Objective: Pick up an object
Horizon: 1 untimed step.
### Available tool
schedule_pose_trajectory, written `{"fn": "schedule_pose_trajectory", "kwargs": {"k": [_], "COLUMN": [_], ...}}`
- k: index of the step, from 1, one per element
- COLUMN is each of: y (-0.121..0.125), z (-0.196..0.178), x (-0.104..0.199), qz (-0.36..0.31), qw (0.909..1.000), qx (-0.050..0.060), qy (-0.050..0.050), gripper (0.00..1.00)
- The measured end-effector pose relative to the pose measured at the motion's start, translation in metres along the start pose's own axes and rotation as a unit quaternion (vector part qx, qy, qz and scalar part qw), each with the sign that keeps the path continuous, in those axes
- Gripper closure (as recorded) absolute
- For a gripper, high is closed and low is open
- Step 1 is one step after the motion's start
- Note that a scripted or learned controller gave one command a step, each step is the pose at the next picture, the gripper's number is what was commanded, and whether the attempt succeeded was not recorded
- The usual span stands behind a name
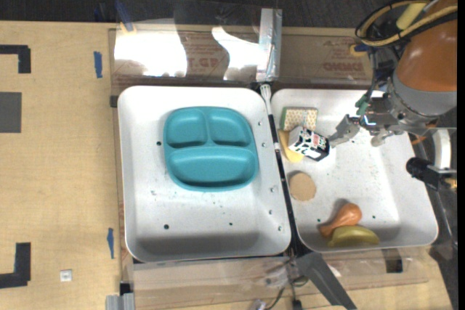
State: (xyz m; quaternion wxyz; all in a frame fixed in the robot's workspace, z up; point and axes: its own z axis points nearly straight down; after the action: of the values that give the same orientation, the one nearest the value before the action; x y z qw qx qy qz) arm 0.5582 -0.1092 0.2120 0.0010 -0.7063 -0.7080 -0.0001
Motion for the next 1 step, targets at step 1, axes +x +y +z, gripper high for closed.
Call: {"fn": "schedule_pose_trajectory", "kwargs": {"k": [1], "y": [-0.0473], "z": [0.1138], "x": [-0.0064], "qz": [0.03], "qw": [0.9995], "qx": [0.004], "qy": [0.0], "gripper": [0.0]}}
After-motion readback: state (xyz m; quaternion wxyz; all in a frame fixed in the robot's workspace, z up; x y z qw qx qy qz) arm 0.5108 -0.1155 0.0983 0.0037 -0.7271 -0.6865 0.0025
